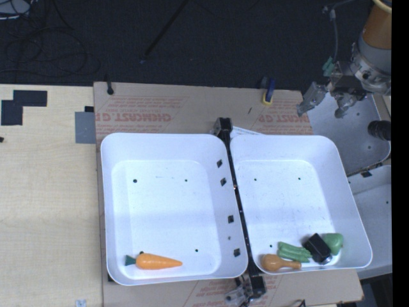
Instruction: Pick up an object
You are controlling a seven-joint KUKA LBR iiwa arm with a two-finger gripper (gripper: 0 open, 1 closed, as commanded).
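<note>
An orange toy carrot (157, 261) lies in the front left corner of the left bin (121, 152). In the front right corner of the right bin (332, 149) a small heap is gathered: a tan pear-shaped piece (278, 263), a green pod (293, 251), a black block (317, 248) and a light green piece (334, 240). My gripper (326, 103) hangs beyond the far right corner of the right bin, over the bench rather than over either bin. Its fingers (310, 100) are spread open with nothing between them.
The two bins sit side by side on a cardboard sheet (192, 110), joined by a black divider with clips (225, 165). A blue and yellow clamp (268, 91) stands at the sheet's far edge. A grey metal plate (364, 130) lies right of the bins.
</note>
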